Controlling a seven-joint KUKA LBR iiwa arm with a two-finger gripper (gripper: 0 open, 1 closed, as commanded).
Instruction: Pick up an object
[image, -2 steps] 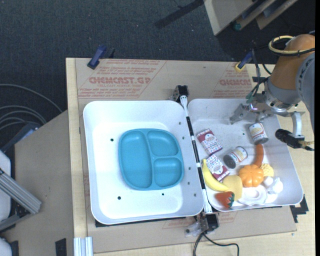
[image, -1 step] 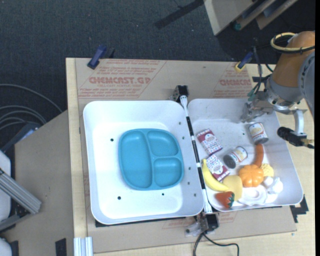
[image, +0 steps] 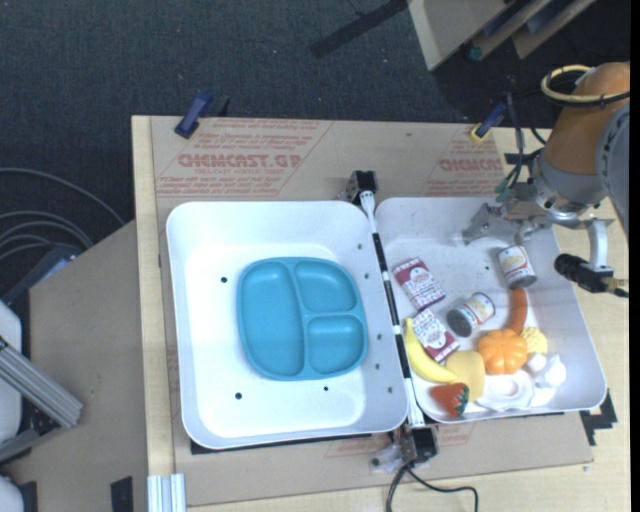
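Observation:
The right bin (image: 440, 225) holds a pile of small items. Among them are two red-and-white cartons (image: 417, 282) (image: 435, 333), a small can (image: 514, 264), a second can lying on its side (image: 470, 314), an orange sausage (image: 518, 308), an orange pumpkin (image: 502, 349), a banana (image: 435, 362) and a strawberry (image: 452, 398). My gripper (image: 484, 224) hangs over the far part of this bin, above and left of the upright can. Bare bin floor lies beneath it, and I see nothing held in it.
The left bin (image: 200, 250) carries a blue divided plate (image: 302, 316). White toy pieces (image: 520, 388) lie in the right bin's near corner. The grey arm with its orange band (image: 585, 140) comes in from the upper right. Blue clamps (image: 197, 113) sit at the bench's back edge.

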